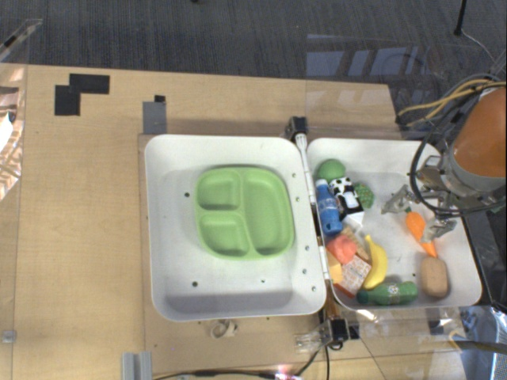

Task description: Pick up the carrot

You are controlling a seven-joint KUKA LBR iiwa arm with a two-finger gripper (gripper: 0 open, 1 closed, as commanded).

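In the right-hand shallow white bin [467, 291] I saw one small orange carrot [418, 229] lying near the bin's right side, tilted, with the two metal fingers [396, 204] of the grey arm's gripper [418, 214] spread to either side of it; the jaws stood open around the carrot, and I could not tell whether either finger touched it. Just below the carrot lay one tan oval potato-like piece [433, 276]. Along the bin's left and lower parts I counted one yellow banana [377, 263], one dark green cucumber-like piece [388, 293], one green round ball [330, 169], one blue bottle [326, 207] and one black-and-white toy [346, 195]. The left-hand white bin [170, 212] held one pale green divided plastic plate [242, 212] with three compartments.
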